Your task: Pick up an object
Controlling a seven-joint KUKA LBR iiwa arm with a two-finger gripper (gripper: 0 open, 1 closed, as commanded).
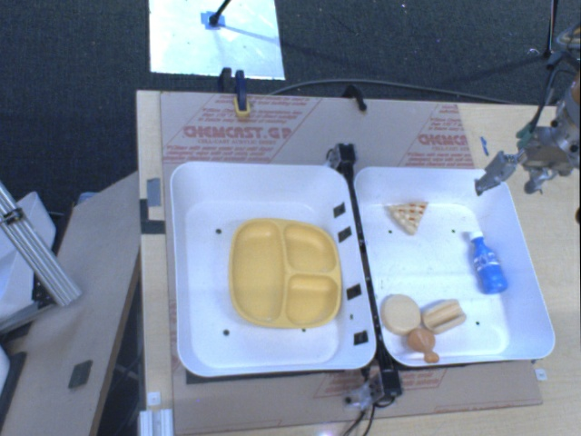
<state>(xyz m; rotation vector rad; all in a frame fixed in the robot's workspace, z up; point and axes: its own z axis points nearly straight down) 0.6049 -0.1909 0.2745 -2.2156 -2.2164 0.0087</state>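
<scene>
On the surface [154, 234], two shallow white bins are set side by side upon a printed cardboard sheet [272, 130]. Within the left bin [195, 243], a yellow divided plate [286, 272] is laid flat, its three compartments turned upward, roughly at the bin's middle. Within the right bin [522, 289], several small things are scattered. A wedge-shaped slice of toy pizza [408, 215] is seen near the far wall, toward the divider between the bins. A blue bottle with a white cap [487, 263] is laid on its side near the bin's right wall, cap pointing away from the viewer. At the near end, a round tan disc [400, 314] is placed beside a small bread-like roll [443, 315], the two touching or very nearly so, and a small orange-brown piece [422, 341] is lodged just in front of them, against the disc.

At the upper right, the end effector [515, 173] is held above the far right corner of the right bin, well apart from every object inside it. Two dark fingers [491, 173] are seen spread apart, with nothing between them. The grey wrist is cut off by the frame's edge. Beyond the cardboard, a blue and yellow clamp [241, 94] is fixed at the sheet's far edge, and a pale square panel [215, 24] is laid on the dark floor.
</scene>
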